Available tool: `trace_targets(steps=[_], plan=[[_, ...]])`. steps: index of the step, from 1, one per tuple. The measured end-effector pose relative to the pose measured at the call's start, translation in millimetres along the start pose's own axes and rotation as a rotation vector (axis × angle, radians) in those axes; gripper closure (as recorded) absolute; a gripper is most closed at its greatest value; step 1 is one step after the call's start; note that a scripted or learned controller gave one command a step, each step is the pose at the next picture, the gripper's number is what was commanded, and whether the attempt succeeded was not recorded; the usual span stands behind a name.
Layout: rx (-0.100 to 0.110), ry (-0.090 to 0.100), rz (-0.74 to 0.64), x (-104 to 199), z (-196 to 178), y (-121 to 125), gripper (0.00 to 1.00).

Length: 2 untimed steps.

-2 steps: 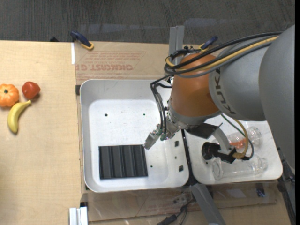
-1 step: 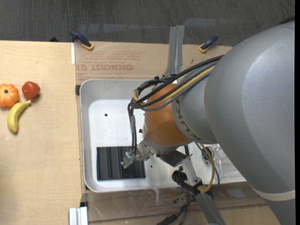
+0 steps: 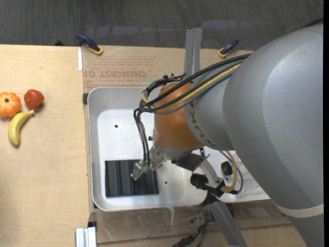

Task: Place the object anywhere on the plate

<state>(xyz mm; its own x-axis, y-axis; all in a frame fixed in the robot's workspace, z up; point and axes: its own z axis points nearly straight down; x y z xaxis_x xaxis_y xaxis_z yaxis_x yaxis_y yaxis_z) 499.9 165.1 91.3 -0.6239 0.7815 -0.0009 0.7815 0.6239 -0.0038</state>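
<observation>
A black ribbed rectangular plate (image 3: 123,180) lies flat in the front left corner of the white bin (image 3: 115,122). My gripper (image 3: 140,170) hangs low over the plate's right part, at the end of the orange-banded wrist (image 3: 175,120). The arm's body covers the right half of the bin. A small grey-green piece shows at the gripper's tip, too small to make out. I cannot tell whether anything is held.
On the wooden bench to the left lie a toy orange (image 3: 7,105), a red fruit (image 3: 34,99) and a banana (image 3: 18,127). Brown cardboard (image 3: 123,68) with two clamps sits behind the bin. Black cables (image 3: 144,138) loop beside the wrist.
</observation>
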Motion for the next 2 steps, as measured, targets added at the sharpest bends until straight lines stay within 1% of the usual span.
trace_targets(steps=[1, 2], plan=[[-0.005, -0.002, -0.294, -72, -141, 3, 0.00], [-0.003, 0.001, -0.713, -7, -120, -10, 0.00]])
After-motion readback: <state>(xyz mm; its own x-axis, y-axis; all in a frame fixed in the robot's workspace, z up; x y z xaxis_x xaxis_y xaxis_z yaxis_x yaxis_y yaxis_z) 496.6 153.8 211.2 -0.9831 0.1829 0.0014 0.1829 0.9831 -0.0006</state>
